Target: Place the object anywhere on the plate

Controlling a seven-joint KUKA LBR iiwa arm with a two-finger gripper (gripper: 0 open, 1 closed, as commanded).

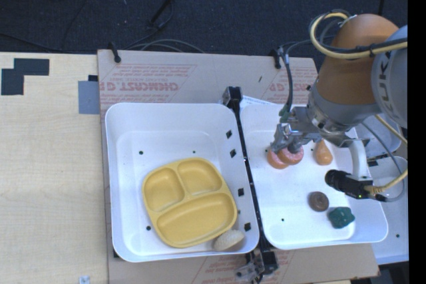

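A yellow plate (pixel 190 201) with three compartments lies in the left bin (pixel 126 143). My gripper (pixel 287 145) is low in the right bin (pixel 293 236), right over a round pink-orange object (pixel 285 158) near the bin's left wall. The gripper's tip meets the top of that object and hides part of it.
A beige round object (pixel 229 240) rests at the plate's front right edge. In the right bin lie an orange piece (pixel 323 153), a brown disc (pixel 319 201) and a green object (pixel 341 217). A black divider (pixel 243 163) separates the two bins.
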